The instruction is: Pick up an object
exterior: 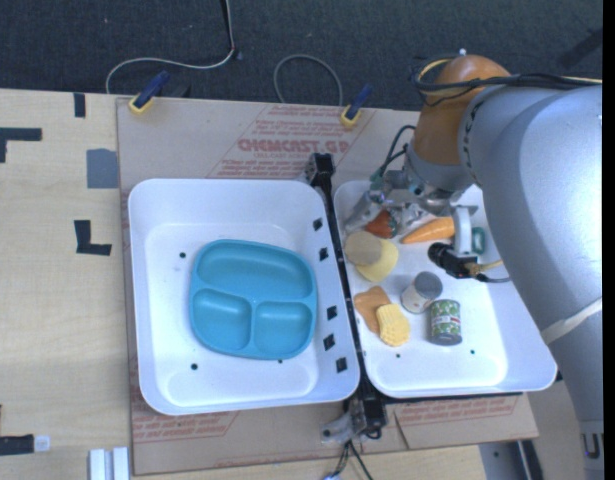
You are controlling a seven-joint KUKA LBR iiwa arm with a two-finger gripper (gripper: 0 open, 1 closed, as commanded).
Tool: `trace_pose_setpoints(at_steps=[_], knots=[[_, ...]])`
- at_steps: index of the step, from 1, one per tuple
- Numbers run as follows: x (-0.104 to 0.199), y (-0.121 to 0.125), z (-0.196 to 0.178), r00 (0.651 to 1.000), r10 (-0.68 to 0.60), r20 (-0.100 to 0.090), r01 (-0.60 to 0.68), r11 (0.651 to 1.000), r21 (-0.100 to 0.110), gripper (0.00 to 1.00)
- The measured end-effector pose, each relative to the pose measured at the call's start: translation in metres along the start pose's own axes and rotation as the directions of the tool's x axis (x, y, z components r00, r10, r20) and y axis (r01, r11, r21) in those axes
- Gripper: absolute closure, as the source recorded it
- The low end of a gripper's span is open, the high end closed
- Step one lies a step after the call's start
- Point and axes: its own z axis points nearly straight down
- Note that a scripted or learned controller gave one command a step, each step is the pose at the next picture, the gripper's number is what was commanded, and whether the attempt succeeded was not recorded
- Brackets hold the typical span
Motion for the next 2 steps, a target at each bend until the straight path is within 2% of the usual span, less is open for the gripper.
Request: trace_pose_setpoints(at_steps=[2], knots=[[-0.0037, 0.001, -0.0001, 1.0, -0.001, -0.004, 0.001, 1.0, -0.004, 0.0]])
